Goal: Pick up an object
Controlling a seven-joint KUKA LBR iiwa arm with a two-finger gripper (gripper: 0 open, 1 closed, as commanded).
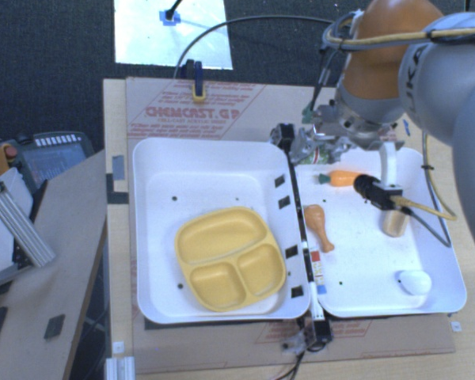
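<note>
The pincer (310, 145) hangs over the far left corner of the right bin (439, 291), holding nothing visible, and how far it is parted cannot be told. In that bin lie a toy carrot (344, 178) at the far side, a toy drumstick (317, 226) near the divider, a tan cylinder (393, 222) and a white egg-like object (414, 281). A yellow divided tray (229, 256) sits in the left bin (154, 212).

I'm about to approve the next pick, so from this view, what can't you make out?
- Gripper: a dark cluster at the right bin's back edge under the wrist; open or shut unreadable, and nothing visibly held.
- Carrot: its right end is covered by the black part in front of it.
- Tan cylinder: top hidden by that same part.
- White object: white on white bin, shape unclear.
</note>
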